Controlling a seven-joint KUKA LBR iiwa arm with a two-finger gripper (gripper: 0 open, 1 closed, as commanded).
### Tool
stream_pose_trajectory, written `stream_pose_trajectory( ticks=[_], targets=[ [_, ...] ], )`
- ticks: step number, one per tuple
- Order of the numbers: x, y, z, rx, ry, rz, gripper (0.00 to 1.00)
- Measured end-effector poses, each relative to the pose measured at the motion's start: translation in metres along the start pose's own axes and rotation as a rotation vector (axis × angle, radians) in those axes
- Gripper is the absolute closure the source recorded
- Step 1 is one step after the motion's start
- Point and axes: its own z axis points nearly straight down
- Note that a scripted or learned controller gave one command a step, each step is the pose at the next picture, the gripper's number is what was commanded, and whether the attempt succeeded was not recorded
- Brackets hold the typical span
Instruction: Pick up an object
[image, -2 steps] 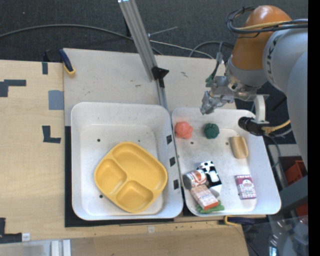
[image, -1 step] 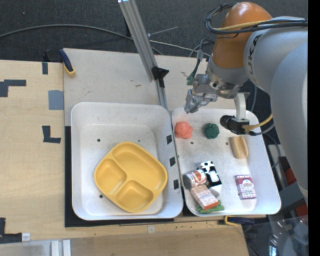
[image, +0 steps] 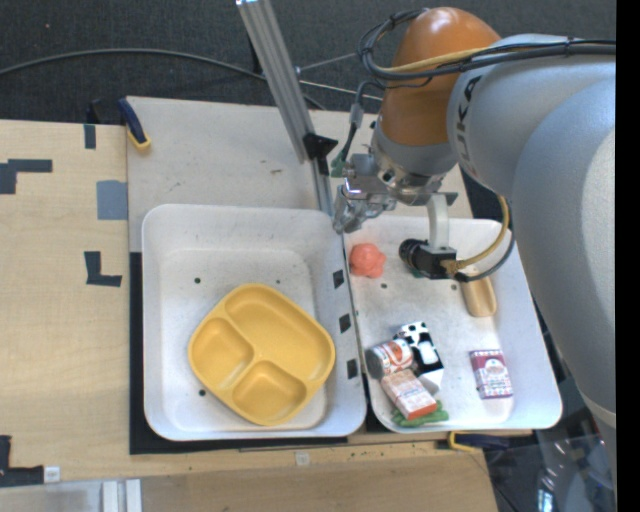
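My gripper hangs over the far left corner of the right bin, close to the wall between the two bins. Just below it, apart from it, a small salmon-pink ball lies on the bin floor. Further toward the front are a tan cylinder, a black-and-white object, a red can, a red-orange packet and a small maroon box. I see nothing held in the gripper.
The left bin holds a yellow divided tray. A slanted metal post rises behind the bins, close to the gripper. The arm's grey body covers the right side of the view.
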Motion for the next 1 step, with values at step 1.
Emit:
stream_pose_trajectory(
  ticks=[1],
  targets=[
    [0.0540, -0.0062, 0.0166, 0.002, -0.001, 0.001, 1.00]
  ],
)
